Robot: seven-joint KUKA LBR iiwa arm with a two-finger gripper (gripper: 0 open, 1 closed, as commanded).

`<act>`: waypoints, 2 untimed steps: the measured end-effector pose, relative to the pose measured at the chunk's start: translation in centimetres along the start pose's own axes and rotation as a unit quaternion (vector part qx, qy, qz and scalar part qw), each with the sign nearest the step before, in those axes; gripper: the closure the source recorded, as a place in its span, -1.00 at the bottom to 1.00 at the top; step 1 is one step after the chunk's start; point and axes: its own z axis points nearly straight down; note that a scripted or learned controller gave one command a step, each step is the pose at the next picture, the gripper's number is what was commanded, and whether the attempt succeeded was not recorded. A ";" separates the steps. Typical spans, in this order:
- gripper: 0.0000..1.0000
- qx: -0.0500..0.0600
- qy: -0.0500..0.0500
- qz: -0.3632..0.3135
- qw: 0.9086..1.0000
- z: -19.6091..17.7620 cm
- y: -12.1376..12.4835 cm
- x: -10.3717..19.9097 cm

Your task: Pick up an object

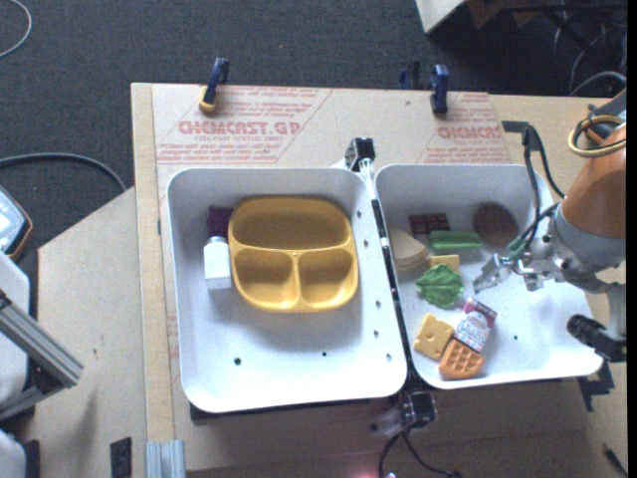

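Hovering low over the right bin (557,361), the gripper (490,273) is sitting with its fingers spread and nothing between them; the candidates are lying just to its left, the green leafy piece (439,285) nearest, the small packet (475,329) and the waffle (460,359) nearer the front wall; the yellow divided tray (293,253) is occupying the left bin (189,297). Doing this well likely means centring over one item only, the green piece looking easiest; lowering straight so the fingers are straddling it, clear of its crowded neighbours, before closing.
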 end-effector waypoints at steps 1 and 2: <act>-1.00 -0.001 0.000 -0.001 1.000 1.2 0.0 0.1; 1.00 -0.004 -0.002 0.000 1.000 0.0 0.0 0.0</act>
